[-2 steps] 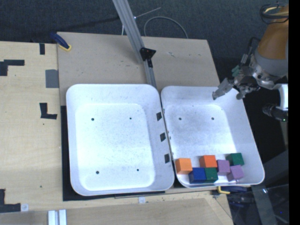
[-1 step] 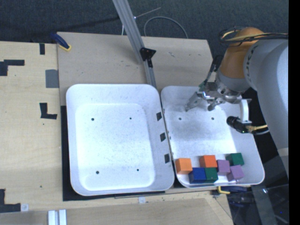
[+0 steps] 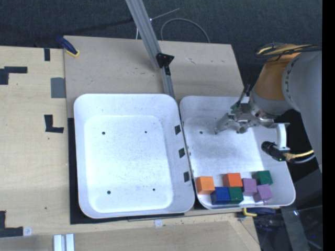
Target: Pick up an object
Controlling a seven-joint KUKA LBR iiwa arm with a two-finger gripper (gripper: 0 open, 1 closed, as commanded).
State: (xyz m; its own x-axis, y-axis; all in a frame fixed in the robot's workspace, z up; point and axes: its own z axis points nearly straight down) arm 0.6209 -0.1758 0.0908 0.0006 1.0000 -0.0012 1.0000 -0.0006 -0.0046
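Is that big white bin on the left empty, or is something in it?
Empty: the left bin shows only bare white floor with a few dark dots. The coloured blocks all sit in the right bin.

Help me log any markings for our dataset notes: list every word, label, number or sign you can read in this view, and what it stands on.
None: no readable text in the camera view.
The blocks in the right bin have plain coloured faces.
The left bin carries only dark dots.
The black tape pieces on the bench are angular shapes, not letters.
The gripper shows no legible label.
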